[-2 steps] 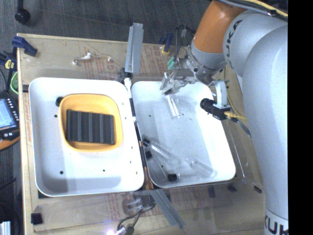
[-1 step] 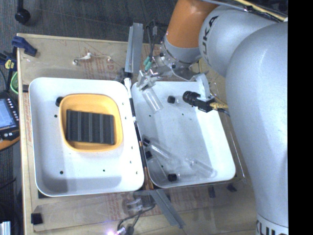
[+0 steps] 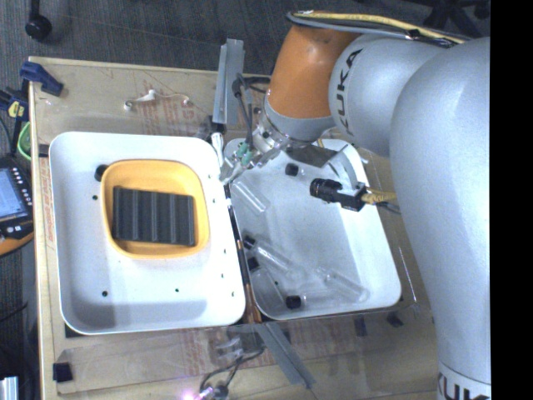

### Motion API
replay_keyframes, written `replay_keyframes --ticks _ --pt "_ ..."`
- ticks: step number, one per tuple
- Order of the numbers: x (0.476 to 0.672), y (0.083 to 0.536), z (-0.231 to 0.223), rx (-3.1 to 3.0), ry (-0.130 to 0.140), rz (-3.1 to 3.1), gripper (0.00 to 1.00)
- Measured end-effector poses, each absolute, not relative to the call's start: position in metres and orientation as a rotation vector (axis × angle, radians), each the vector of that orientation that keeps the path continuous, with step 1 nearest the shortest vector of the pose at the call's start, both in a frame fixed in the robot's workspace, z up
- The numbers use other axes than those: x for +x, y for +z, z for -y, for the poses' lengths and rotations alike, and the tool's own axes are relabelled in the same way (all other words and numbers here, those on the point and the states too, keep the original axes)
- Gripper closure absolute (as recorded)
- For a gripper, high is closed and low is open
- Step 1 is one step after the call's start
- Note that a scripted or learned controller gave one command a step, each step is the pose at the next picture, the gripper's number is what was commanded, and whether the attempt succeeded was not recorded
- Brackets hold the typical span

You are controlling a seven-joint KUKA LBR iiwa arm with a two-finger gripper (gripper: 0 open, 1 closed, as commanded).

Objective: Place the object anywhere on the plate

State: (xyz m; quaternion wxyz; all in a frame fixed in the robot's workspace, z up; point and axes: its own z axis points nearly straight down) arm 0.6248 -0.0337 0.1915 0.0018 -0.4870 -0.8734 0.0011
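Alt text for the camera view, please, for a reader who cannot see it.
A grey KUKA arm reaches from the right, its gripper over the right bin's top-left corner. The left bin holds a yellow plate bearing a dark ridged block.

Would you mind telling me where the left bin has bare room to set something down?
The left bin has bare white floor below the yellow plate, toward its near edge. The plate's middle holds a dark ribbed object. The gripper crowds the bins' shared edge.
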Motion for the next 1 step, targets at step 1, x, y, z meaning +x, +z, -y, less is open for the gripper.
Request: replay_keyframes --ticks 1 --pt "0.6169 0.1910 0.0120 -1.151 0.004 2.918 1.00"
